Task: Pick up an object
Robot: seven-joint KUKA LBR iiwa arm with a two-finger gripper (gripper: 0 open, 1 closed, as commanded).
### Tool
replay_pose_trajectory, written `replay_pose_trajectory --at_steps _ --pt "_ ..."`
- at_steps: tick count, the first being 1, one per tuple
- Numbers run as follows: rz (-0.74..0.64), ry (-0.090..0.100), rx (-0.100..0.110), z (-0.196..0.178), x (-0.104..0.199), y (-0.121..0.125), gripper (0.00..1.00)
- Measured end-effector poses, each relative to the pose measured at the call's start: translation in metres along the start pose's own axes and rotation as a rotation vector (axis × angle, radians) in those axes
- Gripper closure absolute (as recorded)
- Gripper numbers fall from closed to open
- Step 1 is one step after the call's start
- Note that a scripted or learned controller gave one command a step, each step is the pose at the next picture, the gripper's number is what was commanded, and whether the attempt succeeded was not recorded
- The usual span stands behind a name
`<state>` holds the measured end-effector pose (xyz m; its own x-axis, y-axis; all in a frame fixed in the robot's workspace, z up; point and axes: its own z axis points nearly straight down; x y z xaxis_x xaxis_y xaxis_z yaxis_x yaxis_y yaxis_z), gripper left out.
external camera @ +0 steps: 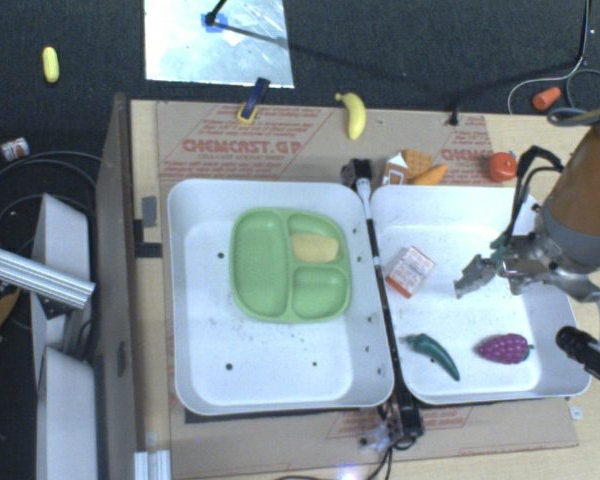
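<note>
While nothing sits between the fingers, the pick is not done. Near edge of right white bin (550,383): dark green pepper-shaped toy (435,353) beside the divider, purple grape-cluster toy (503,348) to its right, apart from it.

Above them the grey metal pincer (477,273) hangs over the bin's middle, fingers spread, pinching nothing. Arm comes in from the right, orange band at the frame edge. Small red-and-white carton (411,269) lies just left of the pincer tips, near but not touching as far as I can tell. My guess is that's the likeliest target; grapes are the other candidate, nearer the arm.

Left: descend, close, lift. All of it.

Left white bin (205,368) holds a light green sectioned plastic tray (270,268) with a pale yellow block (315,245) in its upper-right compartment. Well clear of the pincer.

Farther back on the cardboard-covered counter (280,148): yellow toy banana (353,114), orange carrot-like toy (428,174), round red-orange toy (502,165), all outside the bins.

Obstruction: none around the carton. Risk is its flat lie, fingers may slide off.
</note>
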<state>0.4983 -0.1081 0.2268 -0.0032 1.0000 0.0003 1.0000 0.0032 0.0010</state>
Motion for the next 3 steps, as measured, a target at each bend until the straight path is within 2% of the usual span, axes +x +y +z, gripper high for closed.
replay_pose_trajectory --at_steps 1,2,3 --pt "-0.003 0.001 0.001 0.071 0.022 0.022 0.00" --pt "0.003 0.001 0.002 0.145 0.024 -0.013 0.00" --pt "0.002 0.001 -0.003 0.131 0.024 -0.010 1.00"
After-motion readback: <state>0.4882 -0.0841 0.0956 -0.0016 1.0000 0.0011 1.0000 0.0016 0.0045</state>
